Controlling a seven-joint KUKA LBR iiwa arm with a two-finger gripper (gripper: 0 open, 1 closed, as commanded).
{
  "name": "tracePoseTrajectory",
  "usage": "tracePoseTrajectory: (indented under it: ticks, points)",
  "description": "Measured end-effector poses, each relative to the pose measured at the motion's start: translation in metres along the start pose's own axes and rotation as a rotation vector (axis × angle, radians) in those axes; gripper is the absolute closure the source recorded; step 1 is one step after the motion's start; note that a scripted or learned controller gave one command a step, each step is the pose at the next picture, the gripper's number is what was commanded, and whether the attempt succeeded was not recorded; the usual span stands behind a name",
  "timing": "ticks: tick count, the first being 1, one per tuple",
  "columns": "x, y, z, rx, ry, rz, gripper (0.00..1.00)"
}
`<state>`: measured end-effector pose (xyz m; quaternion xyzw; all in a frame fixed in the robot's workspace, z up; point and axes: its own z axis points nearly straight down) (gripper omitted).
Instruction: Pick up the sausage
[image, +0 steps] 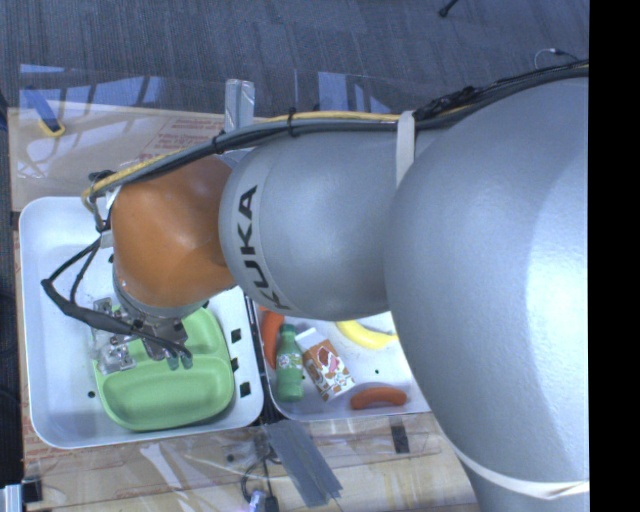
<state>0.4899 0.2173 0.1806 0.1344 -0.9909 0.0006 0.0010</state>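
Observation:
The sausage (378, 397), a reddish-brown link, lies near the front edge of the right bin (340, 412). My gripper (140, 348) hangs over the left bin (50, 300), just above a green lid-like tray (170, 385), far to the left of the sausage. The large grey arm with its orange band (165, 235) covers most of both bins. The finger tips are lost among cables and metal parts.
In the right bin, a green bottle (288, 362), a small printed carton (326, 368), a yellow banana (365, 333) and an orange item (270, 328) lie left of and behind the sausage. Black cables (75, 290) loop beside the wrist.

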Motion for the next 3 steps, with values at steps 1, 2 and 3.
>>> tracePoseTrajectory:
  ticks: [1,2,3]
  points:
    - [-0.016,-0.011,0.008,-0.001,-0.003,0.412,1.0]
    - [-0.017,-0.01,-0.002,-0.001,-0.004,0.407,1.0]
    - [-0.008,0.0,-0.037,-0.001,-0.006,0.054,1.0]
